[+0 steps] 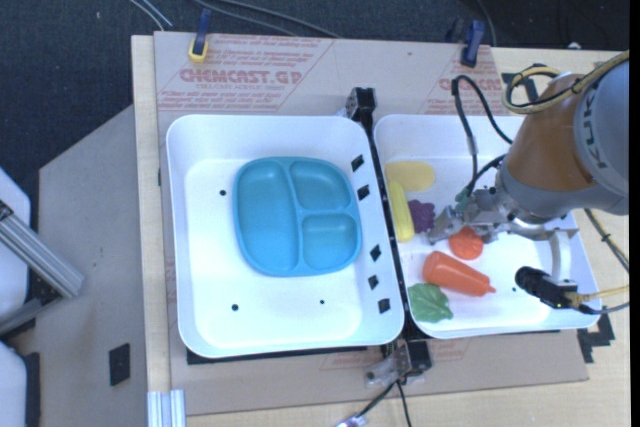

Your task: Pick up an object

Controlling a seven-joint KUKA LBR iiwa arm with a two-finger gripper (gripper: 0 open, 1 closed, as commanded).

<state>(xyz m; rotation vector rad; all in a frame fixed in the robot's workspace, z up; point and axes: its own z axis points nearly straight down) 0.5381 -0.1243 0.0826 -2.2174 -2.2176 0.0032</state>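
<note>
Worktop: pale board with red lettering, sitting on dark carpet, cables trailing behind. Left bin: smooth white plastic, holding glossy blue divided tray. Right bin, beside left bin: yellow toy piece lying near left bin's wall, purple grapes just beyond, orange carrot with green top lying nearer camera. Gripper hanging just over small round orange-red toy; cannot tell how it is set.
</note>
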